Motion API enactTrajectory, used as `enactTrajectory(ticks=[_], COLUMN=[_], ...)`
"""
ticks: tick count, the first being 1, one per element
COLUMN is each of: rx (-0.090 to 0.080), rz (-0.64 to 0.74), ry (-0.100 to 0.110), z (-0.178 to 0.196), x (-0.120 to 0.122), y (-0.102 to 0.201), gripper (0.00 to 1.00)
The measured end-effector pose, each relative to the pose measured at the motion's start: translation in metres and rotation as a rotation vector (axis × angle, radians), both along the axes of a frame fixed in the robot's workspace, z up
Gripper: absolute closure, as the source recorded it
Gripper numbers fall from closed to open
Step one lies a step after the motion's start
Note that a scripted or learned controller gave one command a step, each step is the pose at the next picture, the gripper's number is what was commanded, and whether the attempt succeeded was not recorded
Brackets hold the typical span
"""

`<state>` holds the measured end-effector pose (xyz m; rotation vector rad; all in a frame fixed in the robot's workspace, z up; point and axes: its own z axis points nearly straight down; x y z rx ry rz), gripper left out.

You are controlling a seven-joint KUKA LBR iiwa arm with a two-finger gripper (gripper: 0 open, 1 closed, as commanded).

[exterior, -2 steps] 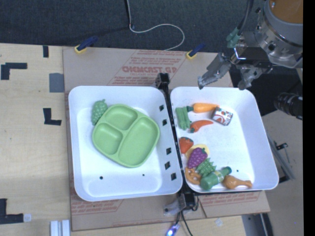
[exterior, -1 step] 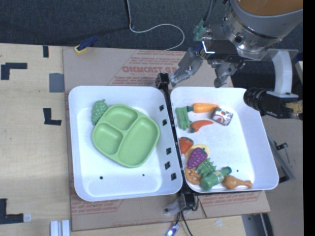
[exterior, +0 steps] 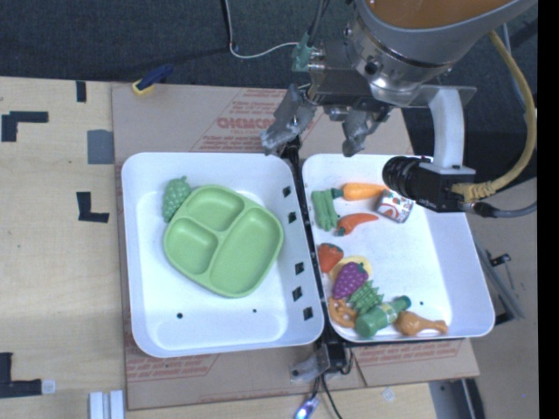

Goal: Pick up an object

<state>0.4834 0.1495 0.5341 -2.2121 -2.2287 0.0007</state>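
Note:
My gripper (exterior: 320, 136) hangs high over the back edge of the bins, above the divider between them. It is open and holds nothing between its fingers (exterior: 284, 129). In the right bin (exterior: 454, 251) lie an orange carrot (exterior: 362, 191), green beans (exterior: 323, 208), a red-orange pepper (exterior: 356, 223) and a small can (exterior: 395, 206). Nearer the front are a red fruit (exterior: 329, 256), purple grapes (exterior: 348, 279), a green bottle-like toy (exterior: 380, 317) and an orange drumstick (exterior: 421, 325).
The left bin (exterior: 148, 304) holds a green divided plate (exterior: 224, 241) and a green grape bunch (exterior: 175, 196) at its back left. A black cylinder on the arm (exterior: 419, 182) overhangs the right bin's back edge. Cables run across the dark floor behind.

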Motion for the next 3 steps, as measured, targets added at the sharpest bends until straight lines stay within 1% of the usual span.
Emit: enactTrajectory(ticks=[1,2,3], rx=[-0.002,-0.002,-0.002], rz=[-0.005,-0.002,-0.01], ry=[-0.001,-0.001,0.002], z=[0.0,0.011,0.0], x=[0.034,0.033,0.011], y=[0.01,0.01,-0.041], gripper=[0.0,1.0,1.0])
